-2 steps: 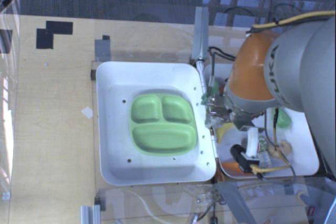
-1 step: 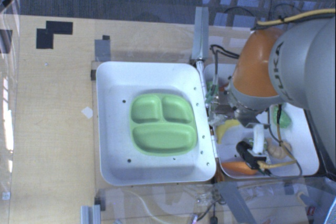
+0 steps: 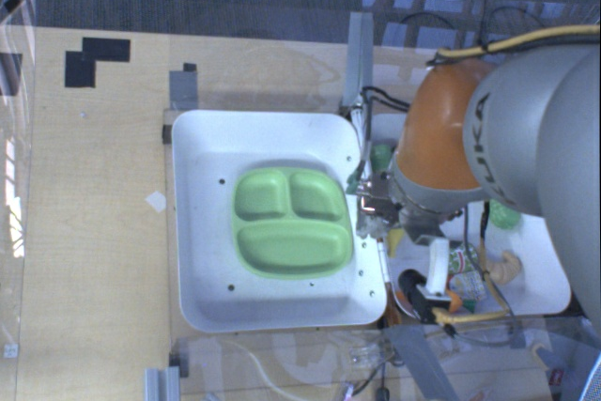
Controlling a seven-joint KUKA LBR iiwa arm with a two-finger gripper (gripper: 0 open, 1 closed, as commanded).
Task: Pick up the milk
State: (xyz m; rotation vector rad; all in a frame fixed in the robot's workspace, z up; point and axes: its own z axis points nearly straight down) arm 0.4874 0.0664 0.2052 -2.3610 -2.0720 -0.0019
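The grey arm with its orange band (image 3: 441, 141) hangs over the wall shared by the two shallow white plastic bins. It hides most of the right bin (image 3: 549, 282). The gripper (image 3: 376, 202) sits low by that shared wall, and whether it is open or closed cannot be told. Nothing can be seen held in it.

What looks to be the milk, a small white carton printed in green and red (image 3: 463, 260), lies in the right bin close to its front edge, partly hidden. A tan object (image 3: 507, 268) is just beside it, and a bright green object (image 3: 507, 216) lies further back. The left bin (image 3: 197, 202) holds a light green divided plastic tray (image 3: 291, 225) at its middle.

The carton is likely light, with smooth, slightly slippery faces and thin walls that give under pressure. A moderate grip across its two flat sides, near the middle of the body, would probably suit it better than one on a corner.
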